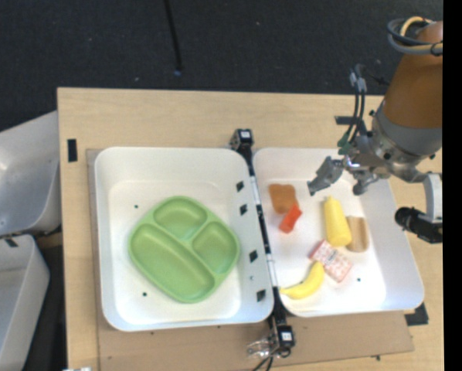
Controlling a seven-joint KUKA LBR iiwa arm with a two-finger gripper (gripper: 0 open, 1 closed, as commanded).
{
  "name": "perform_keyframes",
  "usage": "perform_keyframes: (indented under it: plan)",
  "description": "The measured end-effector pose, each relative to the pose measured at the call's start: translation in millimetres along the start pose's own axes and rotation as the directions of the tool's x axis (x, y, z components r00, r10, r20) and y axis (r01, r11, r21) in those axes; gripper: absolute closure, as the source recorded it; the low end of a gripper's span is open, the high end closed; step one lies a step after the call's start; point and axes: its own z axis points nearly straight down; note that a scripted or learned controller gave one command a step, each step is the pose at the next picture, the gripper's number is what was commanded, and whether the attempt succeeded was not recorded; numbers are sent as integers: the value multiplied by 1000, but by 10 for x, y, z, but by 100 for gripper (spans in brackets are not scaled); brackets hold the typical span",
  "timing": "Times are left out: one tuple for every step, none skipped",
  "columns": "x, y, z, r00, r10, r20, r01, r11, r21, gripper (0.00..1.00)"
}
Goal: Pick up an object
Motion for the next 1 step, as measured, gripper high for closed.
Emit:
perform_keyframes:
  plan:
    - [2, 17, -62, 1000, -2, 1, 2, 1000, -12, 0]
